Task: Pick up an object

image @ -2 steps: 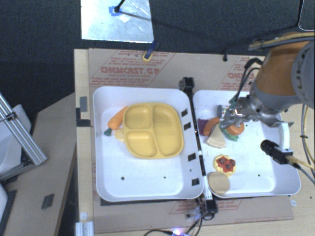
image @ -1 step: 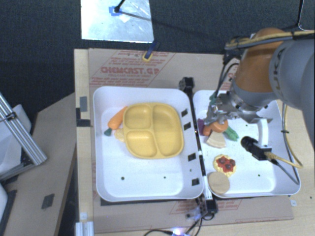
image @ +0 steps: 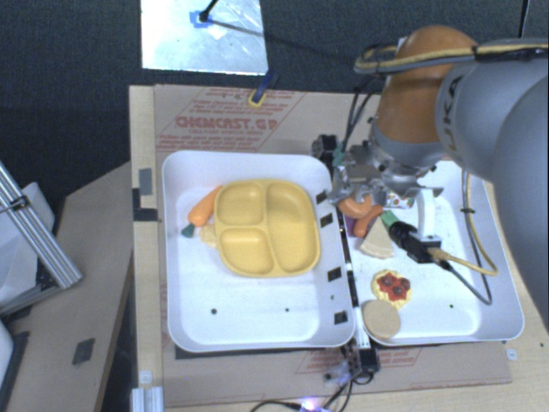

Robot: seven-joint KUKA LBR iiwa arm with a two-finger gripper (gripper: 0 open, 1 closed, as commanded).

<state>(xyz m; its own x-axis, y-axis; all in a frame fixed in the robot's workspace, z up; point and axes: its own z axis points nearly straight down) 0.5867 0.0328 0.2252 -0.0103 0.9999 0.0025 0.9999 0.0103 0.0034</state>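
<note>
The pincer hangs low over the right bin, at its left wall, right above a small orange sausage; whether it is wide or narrow I cannot tell. The sausage looks like a light, stiff plastic toy, smooth and rounded, so it may slip or roll; gripping across its middle seems safest. Beside it lie a pale wedge, a pizza piece and a tan disc. The left bin holds a yellow tray and a carrot.
</note>
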